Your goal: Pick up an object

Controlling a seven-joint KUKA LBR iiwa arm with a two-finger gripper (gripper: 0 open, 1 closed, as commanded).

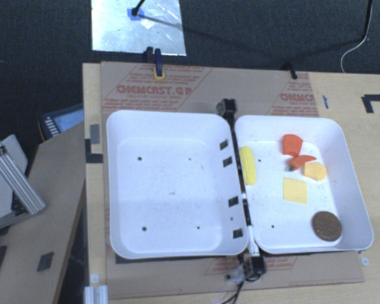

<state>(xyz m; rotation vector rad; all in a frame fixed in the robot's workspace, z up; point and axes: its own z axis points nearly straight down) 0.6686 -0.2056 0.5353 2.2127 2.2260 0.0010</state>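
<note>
On the worktop (196, 81), all the objects to pick lie in the right bin (362, 228). Nearest, by its front right corner, is a brown round disc (327, 226). Behind it lies a flat yellow square (296, 190), then a yellow-orange chunk (315, 170) just beside a small orange piece (299, 161). A yellow cob (247, 164) lies along the bin's left wall, well apart from the others. Farthest back is an orange wedge (292, 144). The left bin (171, 182) sits touching alongside. Whether the tool is spread or pressed together cannot be told, nor how the objects lie relative to it.
</note>
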